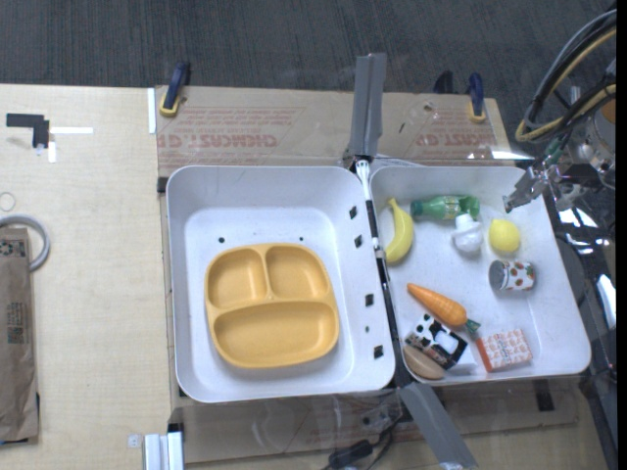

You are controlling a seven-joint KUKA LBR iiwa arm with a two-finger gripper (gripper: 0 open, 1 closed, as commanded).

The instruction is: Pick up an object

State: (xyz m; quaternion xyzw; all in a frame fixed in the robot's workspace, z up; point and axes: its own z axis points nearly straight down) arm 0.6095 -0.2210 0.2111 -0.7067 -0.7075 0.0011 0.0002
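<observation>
The right bin [563,262] holds a banana [399,231], a green bottle [444,207], a small white item [468,237], a yellow lemon [504,236], a small patterned cup [513,276], a carrot [438,305], a black-and-white cow toy [437,342] lying on a tan disc, and a red-and-white packet [505,349]. My gripper [537,186] hangs at the bin's far right corner, above its rim and up-right of the lemon. Nothing shows between its fingers, and their spread is too small to judge.
The left bin [186,262] holds a yellow divided plate [271,305]. A grey divider post [367,106] rises between the bins at the back. Clamps hold cardboard behind the bins. Cables and the arm crowd the right edge. A brown bag [18,331] lies far left.
</observation>
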